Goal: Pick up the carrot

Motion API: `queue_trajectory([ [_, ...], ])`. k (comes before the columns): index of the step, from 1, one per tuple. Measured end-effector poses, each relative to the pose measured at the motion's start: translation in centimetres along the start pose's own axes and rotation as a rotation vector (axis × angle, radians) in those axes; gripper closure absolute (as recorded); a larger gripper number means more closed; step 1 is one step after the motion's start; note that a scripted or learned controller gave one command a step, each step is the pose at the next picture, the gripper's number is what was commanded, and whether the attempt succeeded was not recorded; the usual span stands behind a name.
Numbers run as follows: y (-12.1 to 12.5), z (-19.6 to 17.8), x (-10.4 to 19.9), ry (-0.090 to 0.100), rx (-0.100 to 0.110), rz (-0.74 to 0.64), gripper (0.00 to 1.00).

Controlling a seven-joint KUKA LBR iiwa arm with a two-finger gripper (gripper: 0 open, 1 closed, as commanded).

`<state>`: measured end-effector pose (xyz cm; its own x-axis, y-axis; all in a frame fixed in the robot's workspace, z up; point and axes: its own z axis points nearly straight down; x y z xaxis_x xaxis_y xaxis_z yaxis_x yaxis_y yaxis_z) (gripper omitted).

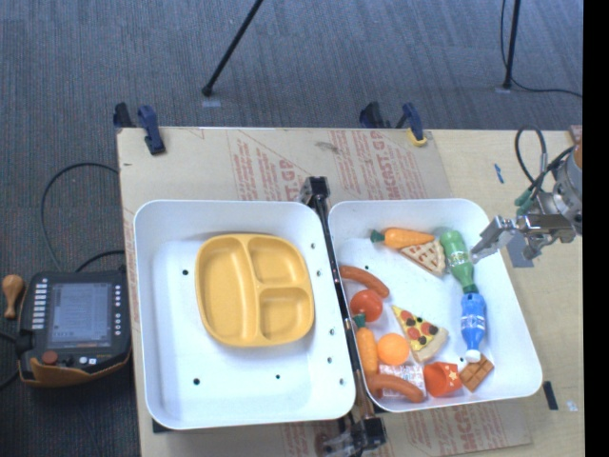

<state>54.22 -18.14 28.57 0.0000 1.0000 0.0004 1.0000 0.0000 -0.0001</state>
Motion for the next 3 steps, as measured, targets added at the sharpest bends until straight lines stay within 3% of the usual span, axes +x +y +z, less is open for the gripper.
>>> queue_trajectory([
  [1, 8.0, 5.4, 5.8, 0.002, 0.002, 0.004, 0.00],
  [2, 10.3, 19.5, 6.7, 0.001, -0.004, 0.194, 0.00],
  [3, 10.4, 18.5, 6.5, -0.003, -0.005, 0.193, 1.00],
])
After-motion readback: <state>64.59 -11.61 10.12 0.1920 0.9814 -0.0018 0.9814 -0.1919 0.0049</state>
